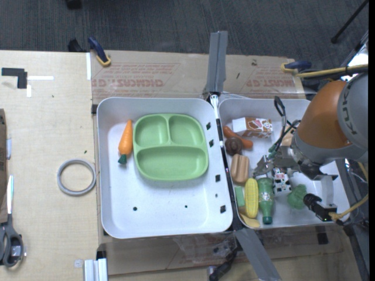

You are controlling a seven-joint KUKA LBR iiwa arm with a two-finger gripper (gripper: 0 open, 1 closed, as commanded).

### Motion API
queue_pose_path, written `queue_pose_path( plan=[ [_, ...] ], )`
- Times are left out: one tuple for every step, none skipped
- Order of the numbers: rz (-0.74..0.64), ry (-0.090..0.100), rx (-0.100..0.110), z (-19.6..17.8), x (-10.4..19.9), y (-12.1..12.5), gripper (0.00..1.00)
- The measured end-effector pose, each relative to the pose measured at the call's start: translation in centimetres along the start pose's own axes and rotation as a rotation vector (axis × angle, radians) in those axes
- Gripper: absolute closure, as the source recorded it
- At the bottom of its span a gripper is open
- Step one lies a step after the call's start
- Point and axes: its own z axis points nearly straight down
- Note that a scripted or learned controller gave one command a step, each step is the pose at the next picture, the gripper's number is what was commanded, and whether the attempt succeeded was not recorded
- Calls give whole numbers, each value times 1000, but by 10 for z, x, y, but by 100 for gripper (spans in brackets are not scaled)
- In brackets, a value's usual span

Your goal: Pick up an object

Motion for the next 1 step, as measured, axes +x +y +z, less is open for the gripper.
queue_pose_path(
  plan=[
    [4, -1, 1, -8, -1, 0, 100]
  ],
)
